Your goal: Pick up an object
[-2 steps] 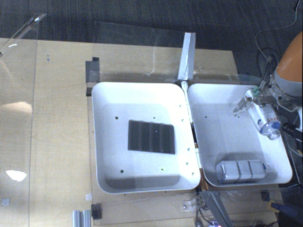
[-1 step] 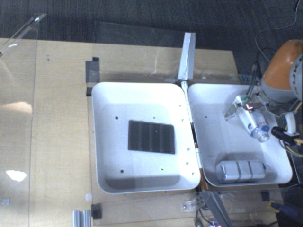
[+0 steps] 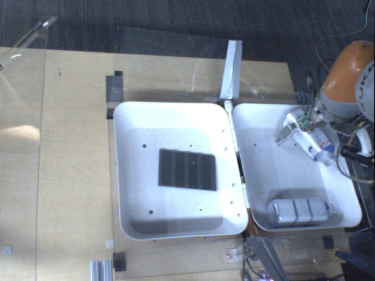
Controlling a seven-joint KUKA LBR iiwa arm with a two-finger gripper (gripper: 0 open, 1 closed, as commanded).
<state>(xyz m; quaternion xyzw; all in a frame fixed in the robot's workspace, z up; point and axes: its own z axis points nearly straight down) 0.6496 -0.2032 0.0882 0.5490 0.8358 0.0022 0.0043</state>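
Table (image 3: 64,157), pale wood, is carrying two shallow white bins side by side, seen from above at a slant.

Left bin (image 3: 129,127): a dark ribbed rectangular block (image 3: 187,170) is lying flat near its middle, long side running left to right, apart from every wall.

Right bin (image 3: 258,127): a grey ridged object (image 3: 297,211), made of three rounded segments in a row, is lying along the near wall toward the near right corner. A small pale bottle-like item with a blue end (image 3: 313,145) is lying tilted near the far right side of this bin, close below the arm's wrist.

Arm: grey with an orange band (image 3: 347,78), is reaching in from the right over the far right part of the right bin. Its jaws (image 3: 292,130) are hanging at the far right part of that bin, pointing left and downward; whether they are open or closed cannot be told, and nothing is visibly sitting between them.

Relation: the grey ridged object is lying well apart from the jaws, nearer the viewer, untouched. The pale bottle-like item is lying just beside the jaws; contact cannot be told. The dark ribbed block is sitting in the other bin, far to the left of the jaws.
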